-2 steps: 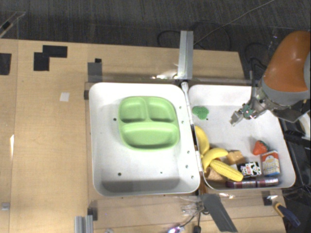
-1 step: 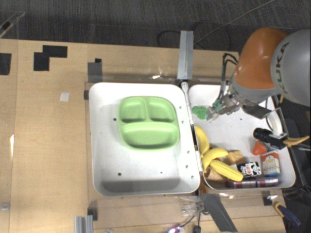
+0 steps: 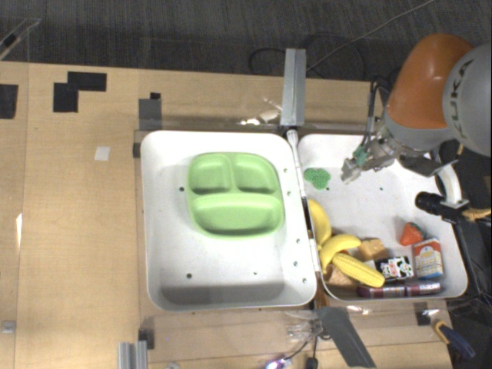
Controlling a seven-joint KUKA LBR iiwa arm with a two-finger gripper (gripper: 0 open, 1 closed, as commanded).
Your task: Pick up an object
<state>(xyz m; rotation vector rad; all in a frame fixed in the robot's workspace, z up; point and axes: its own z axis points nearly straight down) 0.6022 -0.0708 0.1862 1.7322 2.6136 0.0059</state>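
Note:
My gripper (image 3: pixel 355 165) hangs over the back of the right bin (image 3: pixel 384 206), its fingertips close together and nothing visible between them. A small green leafy piece (image 3: pixel 317 177) lies just to its left on the bin floor. At the bin's front lie a banana (image 3: pixel 327 233), a corn cob (image 3: pixel 356 269), a tan bread piece (image 3: pixel 373 249), a strawberry (image 3: pixel 413 232), a small carton (image 3: pixel 428 258), a printed card (image 3: pixel 396 268) and a dark tube (image 3: pixel 400 288).
The left bin (image 3: pixel 165 267) holds a green divided tray (image 3: pixel 233 194). A metal post (image 3: pixel 294 91) stands at the divider between the bins. The arm's orange band (image 3: pixel 427 75) and grey body loom over the right bin's back right corner.

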